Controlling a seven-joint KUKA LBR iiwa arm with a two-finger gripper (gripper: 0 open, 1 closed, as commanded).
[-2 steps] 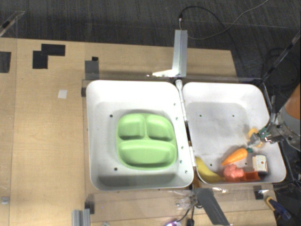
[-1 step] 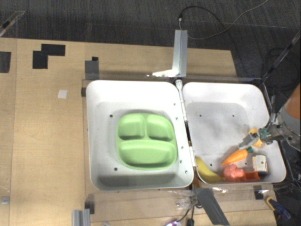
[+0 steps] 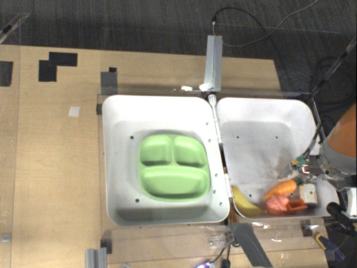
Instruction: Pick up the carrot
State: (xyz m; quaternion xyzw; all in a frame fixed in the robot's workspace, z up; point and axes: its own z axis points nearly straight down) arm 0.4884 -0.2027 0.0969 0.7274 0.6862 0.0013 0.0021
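The carrot [image 3: 281, 188] is orange and lies tilted near the front of the right bin [image 3: 262, 121]. It touches a pink item [image 3: 275, 205] just in front of it. My gripper [image 3: 303, 168] reaches in from the right, just above and to the right of the carrot's thicker end and very close to it. The grey arm with its orange band [image 3: 341, 132] covers the bin's right wall.
A yellow banana [image 3: 244, 202] lies in the right bin's front left corner. A small white block [image 3: 308, 193] and an orange piece [image 3: 297, 206] sit beside the pink item. The left bin [image 3: 120, 149] holds a green divided plate [image 3: 174, 166].
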